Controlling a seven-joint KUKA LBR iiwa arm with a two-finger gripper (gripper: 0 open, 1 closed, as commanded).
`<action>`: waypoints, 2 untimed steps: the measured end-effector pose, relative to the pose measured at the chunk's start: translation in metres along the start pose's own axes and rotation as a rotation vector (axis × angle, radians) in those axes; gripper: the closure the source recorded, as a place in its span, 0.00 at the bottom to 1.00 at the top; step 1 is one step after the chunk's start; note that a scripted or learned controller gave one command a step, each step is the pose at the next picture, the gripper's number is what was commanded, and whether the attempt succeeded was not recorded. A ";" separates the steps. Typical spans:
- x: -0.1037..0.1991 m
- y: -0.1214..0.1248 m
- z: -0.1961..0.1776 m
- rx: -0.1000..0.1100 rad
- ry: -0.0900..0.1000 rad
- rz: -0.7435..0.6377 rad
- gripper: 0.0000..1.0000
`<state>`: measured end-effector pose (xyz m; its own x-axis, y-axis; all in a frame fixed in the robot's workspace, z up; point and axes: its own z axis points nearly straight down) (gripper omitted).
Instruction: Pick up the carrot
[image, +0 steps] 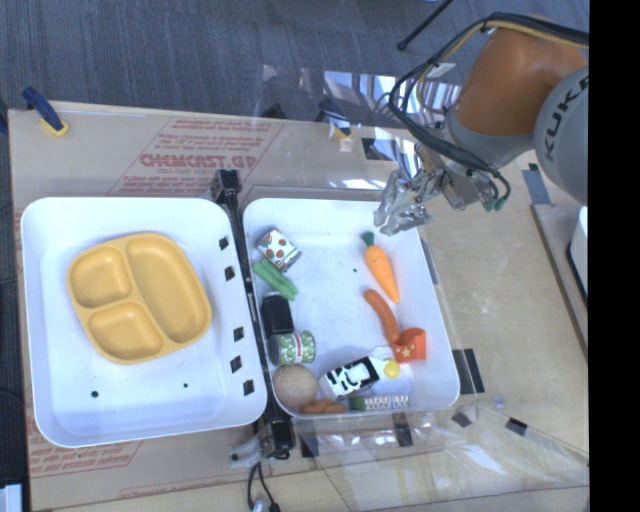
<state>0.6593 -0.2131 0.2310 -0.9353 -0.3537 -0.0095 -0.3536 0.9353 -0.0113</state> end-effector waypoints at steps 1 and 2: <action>0.083 0.035 0.038 -0.010 0.012 0.159 1.00; 0.090 0.040 0.138 -0.010 0.006 -0.045 1.00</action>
<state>0.5628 -0.2081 0.0920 -0.9183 -0.3958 -0.0028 -0.3958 0.9183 -0.0013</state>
